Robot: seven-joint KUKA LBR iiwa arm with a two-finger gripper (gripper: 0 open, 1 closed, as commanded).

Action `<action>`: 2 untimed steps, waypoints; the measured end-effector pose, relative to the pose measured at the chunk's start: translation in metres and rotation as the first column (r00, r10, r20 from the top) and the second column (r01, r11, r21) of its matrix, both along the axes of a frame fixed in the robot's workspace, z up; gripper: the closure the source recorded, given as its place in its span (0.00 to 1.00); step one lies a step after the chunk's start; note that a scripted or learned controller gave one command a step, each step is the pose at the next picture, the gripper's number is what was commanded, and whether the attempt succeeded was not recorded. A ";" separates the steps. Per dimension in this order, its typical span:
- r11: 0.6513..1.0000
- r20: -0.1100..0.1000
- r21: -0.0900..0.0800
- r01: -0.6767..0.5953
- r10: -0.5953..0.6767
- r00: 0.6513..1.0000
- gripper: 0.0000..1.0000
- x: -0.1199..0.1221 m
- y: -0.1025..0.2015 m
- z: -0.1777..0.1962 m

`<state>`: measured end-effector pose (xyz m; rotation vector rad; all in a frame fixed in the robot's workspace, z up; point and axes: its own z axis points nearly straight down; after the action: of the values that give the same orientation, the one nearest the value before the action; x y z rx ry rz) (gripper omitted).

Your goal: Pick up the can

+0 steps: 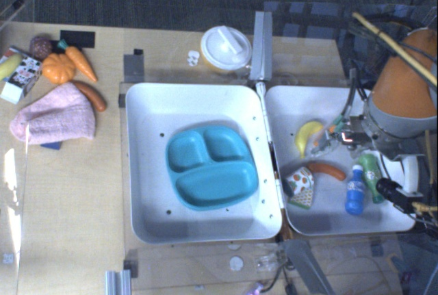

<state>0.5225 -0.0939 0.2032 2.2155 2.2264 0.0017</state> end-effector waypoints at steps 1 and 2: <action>0.988 0.020 -0.006 -0.155 0.155 0.988 0.00 -0.026 0.003 -0.102; 0.967 0.020 0.009 0.255 -0.256 0.967 0.00 -0.028 0.005 -0.109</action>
<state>0.4943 -0.0891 0.0942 2.4756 1.9160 0.0313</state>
